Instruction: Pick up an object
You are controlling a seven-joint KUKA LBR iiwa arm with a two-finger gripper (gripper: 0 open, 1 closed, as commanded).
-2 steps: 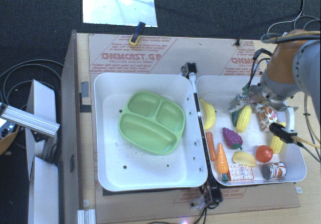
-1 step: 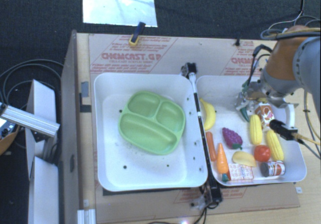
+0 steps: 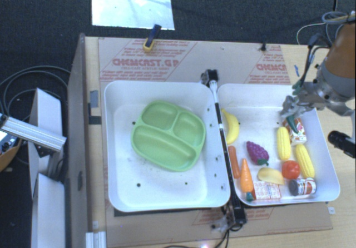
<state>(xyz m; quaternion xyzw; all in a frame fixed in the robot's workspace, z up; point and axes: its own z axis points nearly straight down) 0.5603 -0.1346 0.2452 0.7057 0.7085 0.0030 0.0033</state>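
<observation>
Hovering over the right bin [image 3: 328,152] near its far right rim, the gripper [image 3: 293,109], jaw state impossible to tell, is hanging just above a small packet [image 3: 297,129], with two corn cobs [image 3: 284,142], tomato [image 3: 290,169] and grapes [image 3: 257,152] crowding nearby.

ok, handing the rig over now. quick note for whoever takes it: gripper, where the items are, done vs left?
Gripper: at the far right corner of the right bin, just above a small red-and-white packet. Whether it grips anything can't be made out.
Right bin: banana, two carrots, grapes, two corn cobs, tomato, lemon-like yellow piece, flat carton, small can.
Left bin: green divided plate.
Done: nothing visibly lifted.
Left: grasp one item and raise it.
</observation>
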